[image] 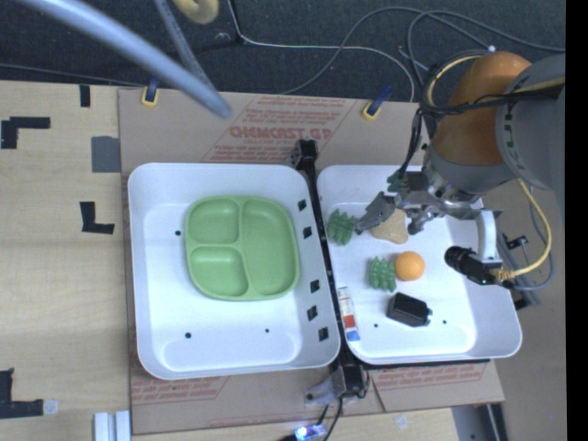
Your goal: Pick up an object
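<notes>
The claw [397, 217] is reaching into the upper middle of the right bin [487, 338], fingers spread around a beige object [392, 231] and not visibly lifting it, so the pick looks unfinished. That bin is also holding two green toys [341, 227], an orange ball [410, 265] and a black block [408, 310], while the left bin [156, 338] is holding a green divided plate [243, 248].

Robotics lab — taped bench [55, 246], cables [367, 39]

Gripper [397, 217] low in the right bin [487, 338], over a tan object [393, 231] beside an orange ball [410, 265].
</notes>
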`<state>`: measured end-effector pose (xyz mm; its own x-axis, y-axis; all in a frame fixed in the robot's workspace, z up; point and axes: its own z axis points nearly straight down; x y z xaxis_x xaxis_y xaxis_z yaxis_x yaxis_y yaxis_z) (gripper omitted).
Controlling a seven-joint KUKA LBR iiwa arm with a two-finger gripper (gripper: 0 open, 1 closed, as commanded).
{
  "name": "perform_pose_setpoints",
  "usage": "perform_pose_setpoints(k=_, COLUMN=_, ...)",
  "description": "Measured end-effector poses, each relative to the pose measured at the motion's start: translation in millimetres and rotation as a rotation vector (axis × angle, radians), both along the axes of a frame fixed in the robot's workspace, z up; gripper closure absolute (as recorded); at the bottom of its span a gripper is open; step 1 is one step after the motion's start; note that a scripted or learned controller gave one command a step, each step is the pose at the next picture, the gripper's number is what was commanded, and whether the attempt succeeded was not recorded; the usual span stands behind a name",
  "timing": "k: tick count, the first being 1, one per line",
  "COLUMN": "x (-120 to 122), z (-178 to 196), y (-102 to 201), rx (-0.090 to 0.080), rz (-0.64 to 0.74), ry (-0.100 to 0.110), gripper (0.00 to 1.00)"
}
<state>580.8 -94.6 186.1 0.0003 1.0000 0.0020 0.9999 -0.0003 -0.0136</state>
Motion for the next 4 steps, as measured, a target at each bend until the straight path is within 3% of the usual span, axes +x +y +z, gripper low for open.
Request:
perform_pose_setpoints(k=1, x=2.8, z=5.7, y=-0.2, rx=-0.002, rz=0.002, ry=-0.012, gripper=0.00)
perform_pose_setpoints(k=3, x=10.2, z=-100.7, y=-0.1, rx=-0.003, rz=0.002, ry=-0.009, gripper=0.00)
perform_pose_setpoints(k=4, x=10.8, z=-87.9, y=0.7, rx=-0.002, rz=0.003, ry=-0.010, gripper=1.00)
